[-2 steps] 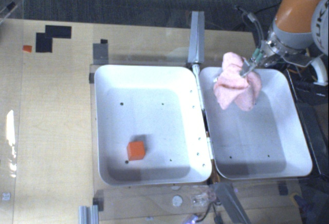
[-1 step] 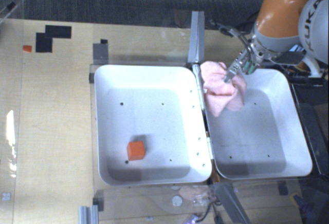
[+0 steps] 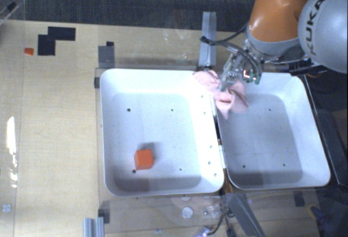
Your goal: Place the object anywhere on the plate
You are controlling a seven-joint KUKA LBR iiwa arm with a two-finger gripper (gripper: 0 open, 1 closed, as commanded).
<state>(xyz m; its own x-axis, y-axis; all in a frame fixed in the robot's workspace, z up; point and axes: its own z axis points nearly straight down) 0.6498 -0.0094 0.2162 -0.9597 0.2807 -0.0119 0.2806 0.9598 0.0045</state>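
Cloth [image 3: 224,93], pink, limp — hanging over the ridge between the left bin [image 3: 163,176] and right bin [image 3: 283,173], pinched in our gripper [image 3: 232,77]'s closed jaws — we judge it best lifted clear before carrying, since a trailing fold could snag the rim.

The grey arm [image 3: 326,24] bears the brand name "KUKA" in dark letters.

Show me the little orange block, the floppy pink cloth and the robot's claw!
small orange block [image 3: 144,159], camera view, top face.
floppy pink cloth [image 3: 224,101], camera view, hanging lower fold.
gripper [image 3: 232,82], camera view, by its fingertips.
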